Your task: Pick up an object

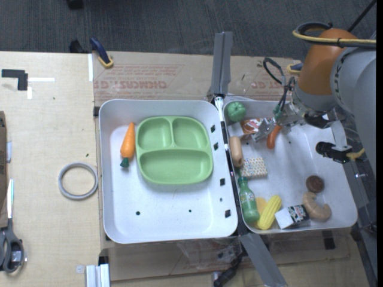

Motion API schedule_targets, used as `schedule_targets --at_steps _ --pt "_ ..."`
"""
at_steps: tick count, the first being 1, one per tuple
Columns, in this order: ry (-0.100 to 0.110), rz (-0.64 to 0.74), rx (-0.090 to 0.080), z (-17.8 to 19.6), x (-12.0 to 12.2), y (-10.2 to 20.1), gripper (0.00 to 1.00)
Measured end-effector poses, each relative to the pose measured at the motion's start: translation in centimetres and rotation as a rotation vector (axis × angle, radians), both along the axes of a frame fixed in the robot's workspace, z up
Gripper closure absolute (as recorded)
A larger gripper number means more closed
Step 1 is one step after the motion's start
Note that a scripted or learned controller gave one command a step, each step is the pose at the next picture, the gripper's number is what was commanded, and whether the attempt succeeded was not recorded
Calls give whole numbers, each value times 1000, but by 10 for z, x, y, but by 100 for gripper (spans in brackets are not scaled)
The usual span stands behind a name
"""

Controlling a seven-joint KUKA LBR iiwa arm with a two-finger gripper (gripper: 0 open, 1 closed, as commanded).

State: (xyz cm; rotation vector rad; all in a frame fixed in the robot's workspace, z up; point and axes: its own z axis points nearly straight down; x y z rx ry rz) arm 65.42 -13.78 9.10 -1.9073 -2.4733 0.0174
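Observation:
My gripper [267, 129] hangs low over the upper middle of the right bin [335, 160], with the grey arm and its orange band [323, 61] behind it. Right at the gripper tip lies a small orange-red piece [273, 137], and a red and white packet [251, 125] sits just to its left. Whether anything is held I cannot make out. The same bin holds a green pepper [237, 110], a sausage roll [236, 150], a square waffle [254, 167], a green bottle [247, 199], a corn cob [269, 211], a black and white box [293, 215], a tan pastry [317, 208] and a brown disc [315, 184].
The left bin [167, 214] holds a green divided plate [175, 149] and a toy carrot [127, 142]. On the bench to the left lie a tape ring [78, 180] and scissors [9, 244]. A blue clamp [102, 51] sits at the back.

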Motion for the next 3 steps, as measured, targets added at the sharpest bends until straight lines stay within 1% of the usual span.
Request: schedule_targets --at_steps 1,2,3 --pt "-8 0 -4 15 3 -2 100" --pt "-4 0 -3 12 2 -1 0" --pt "-6 0 -4 22 2 -2 100"
